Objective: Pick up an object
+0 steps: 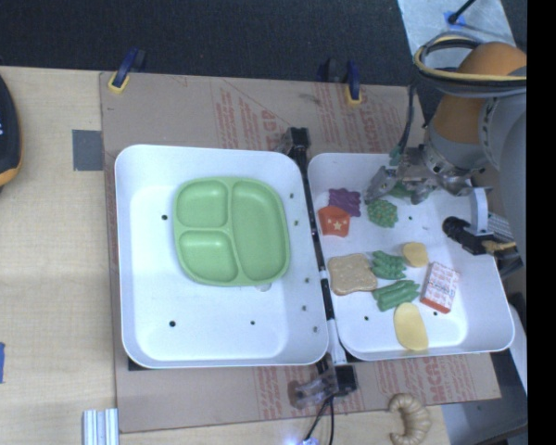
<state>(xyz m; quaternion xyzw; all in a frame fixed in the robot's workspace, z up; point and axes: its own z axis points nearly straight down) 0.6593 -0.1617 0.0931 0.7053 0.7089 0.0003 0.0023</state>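
Observation:
My gripper [403, 185] hangs over the far end of the right bin [489, 334], just above and right of a bumpy green toy vegetable [383, 213]. A small green shape shows right under the gripper; whether it is held is unclear. Lying in this bin are a purple piece [345, 199], a red piece [334, 221], a slice of toast [351, 273], two green pods [387, 265] [396, 293], a small yellow piece [414, 253], a yellow oval [409, 325] and a red-and-white packet [439, 287].
The left bin [148, 323] holds a green divided plate [232, 230]. A black part [468, 235] juts in over the right bin's right side, below the arm [473, 109]. Blue clamps [353, 89] grip the cardboard's far edge.

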